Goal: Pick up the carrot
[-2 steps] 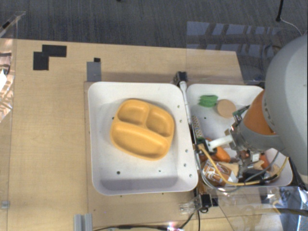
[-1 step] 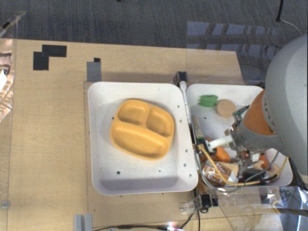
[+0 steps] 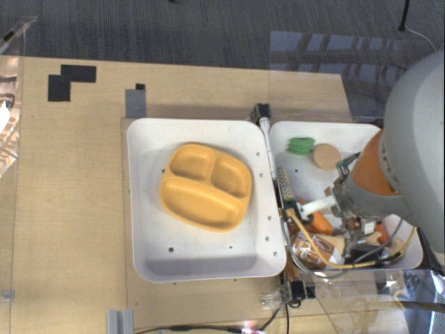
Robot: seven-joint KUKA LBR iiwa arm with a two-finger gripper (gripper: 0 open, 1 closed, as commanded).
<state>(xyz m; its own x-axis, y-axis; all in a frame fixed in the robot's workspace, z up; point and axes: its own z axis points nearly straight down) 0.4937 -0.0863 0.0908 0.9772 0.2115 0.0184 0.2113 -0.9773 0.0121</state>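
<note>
The carrot (image 3: pixel 320 222) is a small orange piece lying in the right bin (image 3: pixel 292 179), near that bin's front left. My gripper (image 3: pixel 350 229) is lowered into the same bin just right of the carrot, under the grey wrist and orange band. The wrist hides most of it, and I cannot tell whether it touches the carrot. Nothing is visibly held.
The left bin (image 3: pixel 146 249) holds a yellow divided plate (image 3: pixel 206 186). In the right bin, a green item (image 3: pixel 301 145) and a tan round disc (image 3: pixel 325 156) lie at the back, and a brown item in clear wrap (image 3: pixel 311 249) sits at the front beside the carrot.
</note>
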